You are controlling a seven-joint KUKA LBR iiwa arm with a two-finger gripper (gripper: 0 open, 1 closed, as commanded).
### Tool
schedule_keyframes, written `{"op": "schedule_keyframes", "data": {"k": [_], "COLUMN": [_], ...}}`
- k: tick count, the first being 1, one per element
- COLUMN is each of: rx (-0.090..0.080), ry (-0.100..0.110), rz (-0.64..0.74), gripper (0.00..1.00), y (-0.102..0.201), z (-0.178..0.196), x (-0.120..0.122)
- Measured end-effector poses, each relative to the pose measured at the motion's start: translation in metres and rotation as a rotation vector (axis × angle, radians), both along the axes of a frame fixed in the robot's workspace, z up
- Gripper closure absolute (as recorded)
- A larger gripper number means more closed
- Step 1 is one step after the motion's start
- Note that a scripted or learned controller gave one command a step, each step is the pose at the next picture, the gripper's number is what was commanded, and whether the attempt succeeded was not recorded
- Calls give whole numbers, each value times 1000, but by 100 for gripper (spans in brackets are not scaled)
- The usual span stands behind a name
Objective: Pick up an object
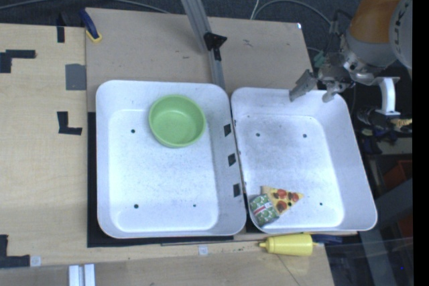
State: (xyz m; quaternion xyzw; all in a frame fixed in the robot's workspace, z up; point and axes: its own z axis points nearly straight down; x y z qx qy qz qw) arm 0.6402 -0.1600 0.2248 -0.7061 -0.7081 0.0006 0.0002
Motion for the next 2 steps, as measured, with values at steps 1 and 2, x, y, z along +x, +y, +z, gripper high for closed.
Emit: {"op": "schedule_keyframes", "data": {"k": [1, 2], "rx": [0, 0], "ry": [0, 5], "rz": [0, -1], "gripper": [0, 0], "y": [0, -6], "z": [0, -50], "x": [0, 5]}}
